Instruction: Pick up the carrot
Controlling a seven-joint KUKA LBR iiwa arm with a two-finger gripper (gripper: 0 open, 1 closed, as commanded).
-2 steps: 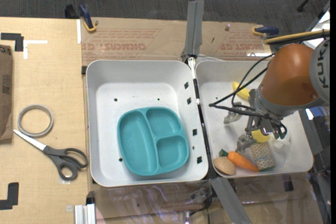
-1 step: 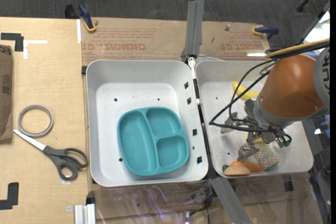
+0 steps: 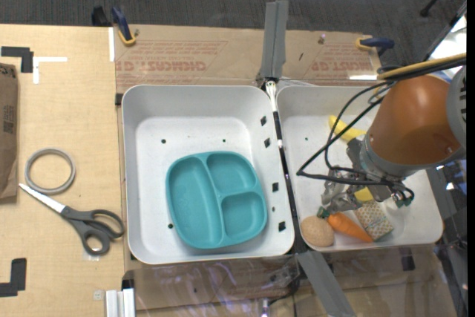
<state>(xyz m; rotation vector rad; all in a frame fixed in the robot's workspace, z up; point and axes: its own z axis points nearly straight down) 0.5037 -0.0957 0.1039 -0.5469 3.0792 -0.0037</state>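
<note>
1. My jaws (image 3: 335,198) hang low inside the right bin (image 3: 312,122), toward its near edge, with my orange band and grey wrist above them covering much of that bin's right half.
2. I cannot tell whether my jaws are spread or pressed together; cables and my own wrist blur them into a dark tangle.
3. The carrot (image 3: 350,226) lies flat on the right bin's floor by the near wall, just beside and below my jaws, its thick end pointing toward the bin's left.
4. I cannot see the carrot between my jaws; it rests on the bin floor.
5. A tan, egg-shaped object (image 3: 318,231) sits at the near-left corner of the right bin, touching or nearly touching the carrot's thick end.
6. A speckled sponge-like block (image 3: 375,220) lies just to the right of the carrot, against the near wall.
7. Something yellow (image 3: 346,131) peeks out toward the far side of the right bin, partly hidden by my wrist.
8. The left bin (image 3: 148,122) holds a teal divided plate (image 3: 217,198) near its middle.
9. On the tabletop (image 3: 59,122) left of the bins lie scissors (image 3: 78,219) and a roll of tape (image 3: 50,170).
</note>
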